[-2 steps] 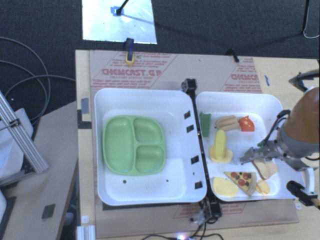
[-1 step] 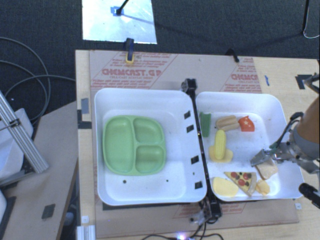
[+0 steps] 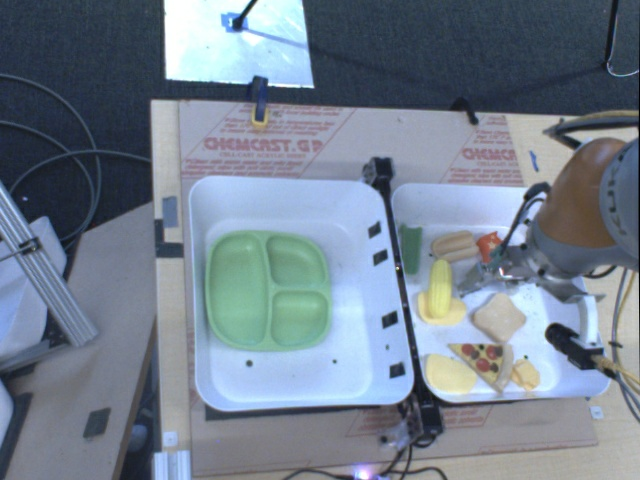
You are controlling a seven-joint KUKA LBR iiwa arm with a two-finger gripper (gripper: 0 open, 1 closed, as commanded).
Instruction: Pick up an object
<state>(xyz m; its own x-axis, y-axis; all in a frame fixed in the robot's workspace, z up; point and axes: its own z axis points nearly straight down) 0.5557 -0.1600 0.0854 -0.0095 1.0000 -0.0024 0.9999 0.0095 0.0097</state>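
The end effector (image 3: 478, 276) hangs low in the right bin (image 3: 560, 196), metal fingers apart, with nothing between them. Just beside it lie the corn cob (image 3: 439, 286), hot dog (image 3: 452, 244) and bread slice (image 3: 498, 317); a pizza slice (image 3: 479, 355) lies nearer the front. These look like smooth, hard plastic, rounded or flat, so the likely failure is a piece slipping out or skidding aside as the fingers close.

1. A green divided plate (image 3: 268, 290) lies in the left white bin (image 3: 300, 196).
2. A yellow-handled clamp (image 3: 259, 105) sits at the far edge of the bench (image 3: 330, 138).
3. A shiny metal sheet (image 3: 237, 28) lies on the dark floor beyond the bench.
4. Black cables (image 3: 60, 168) curve at the left.
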